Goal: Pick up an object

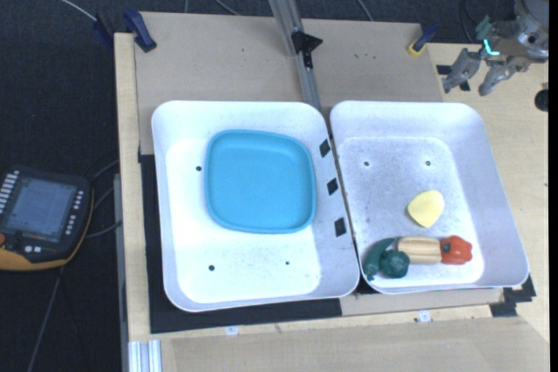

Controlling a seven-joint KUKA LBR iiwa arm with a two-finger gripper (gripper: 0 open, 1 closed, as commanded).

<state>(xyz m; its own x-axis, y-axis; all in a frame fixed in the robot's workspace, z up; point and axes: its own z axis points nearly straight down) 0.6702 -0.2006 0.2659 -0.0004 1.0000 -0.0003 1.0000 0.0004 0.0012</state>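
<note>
A pale wooden tabletop (pixel 227 57) sits on dark carpet crossed by cables, with a handheld control pendant (pixel 39 218) lying off to the left. Two shallow white bins rest side by side: the left bin (pixel 174 274) holds a blue plate (pixel 260 180), while the right bin (pixel 488 179) holds a yellow piece (pixel 425 207) and, along its near wall, a green object (pixel 386 260), a tan wooden piece (pixel 420 250) and a red piece (pixel 456 250) lying in a row, touching. The pincer (pixel 479 76) hangs at the far right, above the tabletop beyond the right bin's far corner, its fingers spread and carrying nothing. Judging by this, the pick has not begun: every object lies in its bin, well apart from the pincer, so the approach, descent, closing and lift all remain.
</note>
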